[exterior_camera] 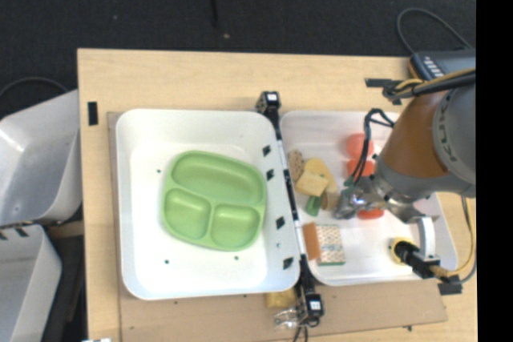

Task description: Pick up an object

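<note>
The right bin (353,272) holds several small things. A yellow block (314,176) lies near its left wall, with a speckled brown piece (296,165) beside it and a small green piece (312,203) just below. A patterned orange and white packet (327,243) rests near the front left. An orange-red thing (356,146) shows behind the arm, and another red bit (370,212) peeks out under the wrist. My gripper (346,204) hangs low in the middle of this bin, just right of the green piece and the yellow block.
The left bin (136,268) holds a green divided tray (214,199). Black clips run along the wall between the two bins. The arm covers the right half of the right bin. The wooden bench (240,76) frames both bins.
</note>
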Controlling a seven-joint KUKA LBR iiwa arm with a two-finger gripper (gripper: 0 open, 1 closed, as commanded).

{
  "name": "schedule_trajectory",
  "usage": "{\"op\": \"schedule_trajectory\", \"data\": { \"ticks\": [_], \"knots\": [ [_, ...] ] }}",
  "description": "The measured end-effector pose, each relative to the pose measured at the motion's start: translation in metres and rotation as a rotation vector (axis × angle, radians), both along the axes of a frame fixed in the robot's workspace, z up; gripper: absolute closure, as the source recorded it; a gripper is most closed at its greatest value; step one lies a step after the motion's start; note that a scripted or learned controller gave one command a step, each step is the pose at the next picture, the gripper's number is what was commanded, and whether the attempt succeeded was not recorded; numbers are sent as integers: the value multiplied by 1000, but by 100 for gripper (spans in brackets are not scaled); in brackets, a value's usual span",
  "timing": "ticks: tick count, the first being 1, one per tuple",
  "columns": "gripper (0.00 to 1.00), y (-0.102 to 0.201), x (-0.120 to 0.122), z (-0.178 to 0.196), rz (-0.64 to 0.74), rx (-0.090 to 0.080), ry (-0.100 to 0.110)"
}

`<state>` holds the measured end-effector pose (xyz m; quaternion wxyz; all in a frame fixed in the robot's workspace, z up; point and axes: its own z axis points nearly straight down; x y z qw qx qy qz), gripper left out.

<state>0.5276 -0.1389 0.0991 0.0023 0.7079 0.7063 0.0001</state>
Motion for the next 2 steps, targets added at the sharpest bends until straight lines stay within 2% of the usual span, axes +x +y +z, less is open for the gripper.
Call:
{"op": "schedule_trajectory", "data": {
  "ticks": [1, 2],
  "knots": [
    [100, -61, -32, 21, 0, 1, 2],
    [0, -59, -31, 20, 0, 2, 1]
  ]
}}
